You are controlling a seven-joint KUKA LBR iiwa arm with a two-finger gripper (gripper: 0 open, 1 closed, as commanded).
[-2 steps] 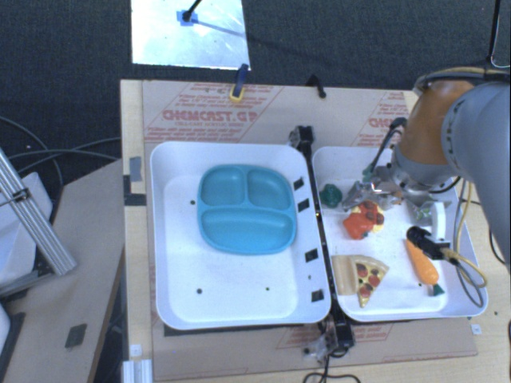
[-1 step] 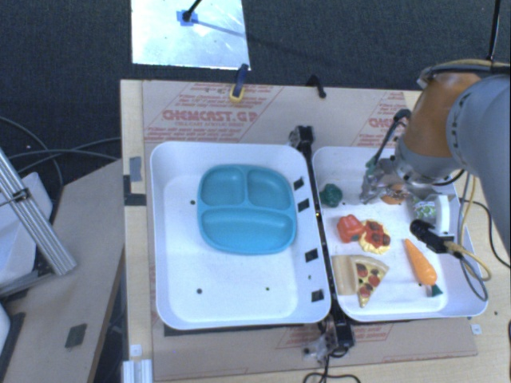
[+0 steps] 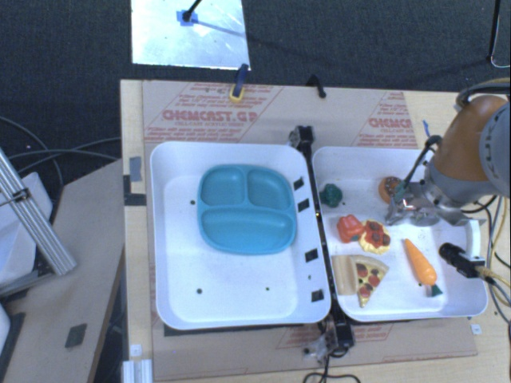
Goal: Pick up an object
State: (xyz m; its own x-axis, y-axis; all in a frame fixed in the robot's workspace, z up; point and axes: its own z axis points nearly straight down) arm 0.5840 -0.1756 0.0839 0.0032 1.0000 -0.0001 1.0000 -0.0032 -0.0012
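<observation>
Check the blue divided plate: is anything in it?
Empty. The blue divided plate lies flat in the left bin, and all three of its compartments show bare blue.

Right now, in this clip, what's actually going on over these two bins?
A grey robot arm reaches in from the right and has its gripper low inside the right bin, between a small round orange toy and a red-and-yellow toy. Nothing visibly sits in its grasp. A toy pizza slice, a toy carrot and a dark green piece lie loose nearby. The left bin holds a blue divided plate.
</observation>
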